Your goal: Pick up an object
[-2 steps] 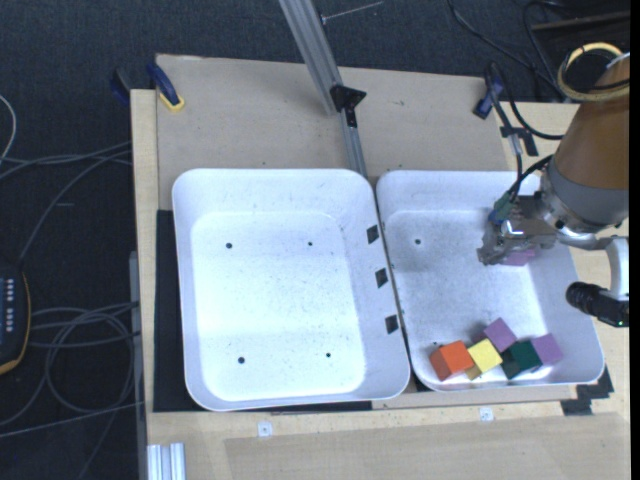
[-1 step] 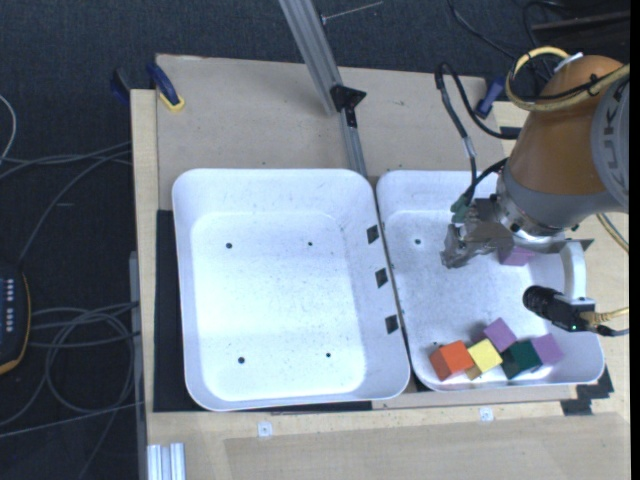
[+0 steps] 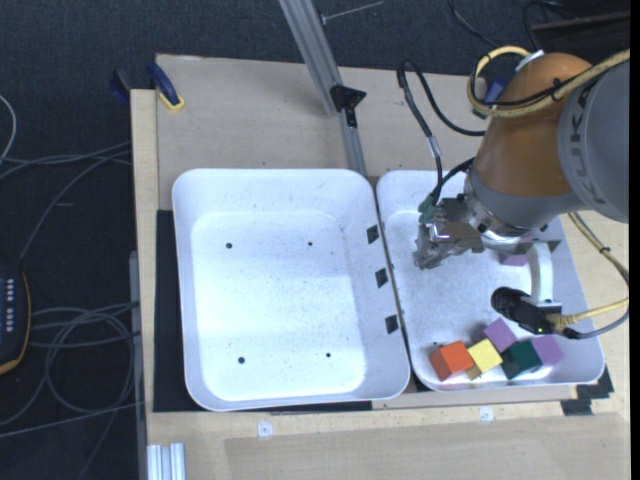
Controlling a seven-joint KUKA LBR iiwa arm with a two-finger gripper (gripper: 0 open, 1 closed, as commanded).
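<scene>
Blocks sit clustered in the near corner of your right bin (image 3: 580, 268): an orange block (image 3: 452, 359), a yellow block (image 3: 484, 354), a green block (image 3: 520, 359) and two purple blocks (image 3: 548, 349). Your gripper (image 3: 432, 255) hangs over the bin's far-left part, well apart from them; you cannot tell how its fingers stand.

- We see two white bins (image 3: 200, 268) of smooth, speckled plastic.
- We're on a matt, wood-like bench (image 3: 250, 118) now.
- We catch a brushed metal rail (image 3: 315, 43).
- We note the glossy orange band (image 3: 530, 128) and dark, rough carpet (image 3: 70, 28).
</scene>
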